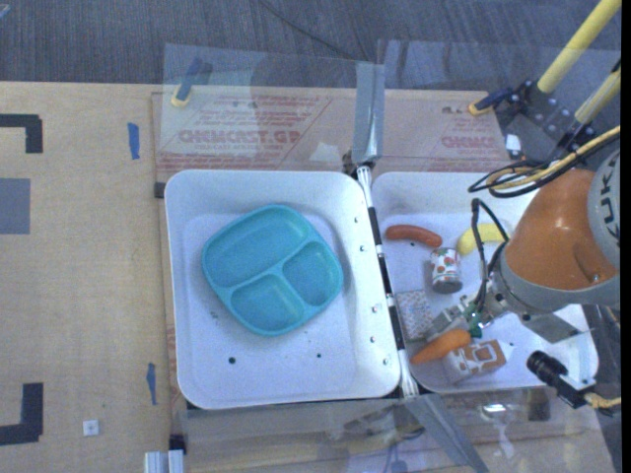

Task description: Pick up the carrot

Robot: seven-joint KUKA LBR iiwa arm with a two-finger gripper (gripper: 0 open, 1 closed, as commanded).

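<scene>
Pincer: the pincer (471, 320) hangs low in the right bin, right at the thick end of the carrot; how far it is open, or whether it grips anything, cannot be told from this angle.
Carrot: the carrot (441, 346) lies slanted near the front of the right bin, its tip pointing toward the divider between the bins, its upper end meeting the pincer.
Carton: a small white and orange box (476, 359) lies just beside the carrot, on its front right side.
Patterned packet: a grey speckled packet (415, 312) lies just behind the carrot, near the divider.
Can: a small can (445, 269) with a red and white label lies on its side, behind the packet.
Sausage: a red sausage (413, 234) lies toward the back of the right bin.
Banana: a yellow banana (477, 236) sits right of the sausage, partly hidden by black cables.
Right bin: the right bin (419, 197) holds all of these things.
Left bin: the left bin (258, 377) holds a teal divided plate (272, 268) with three compartments, well apart from the carrot.
Arm: the arm (562, 235), with its orange band, reaches in over the right bin's right side.
Surface: the surface (79, 294) is light wood with blue tape marks.
</scene>
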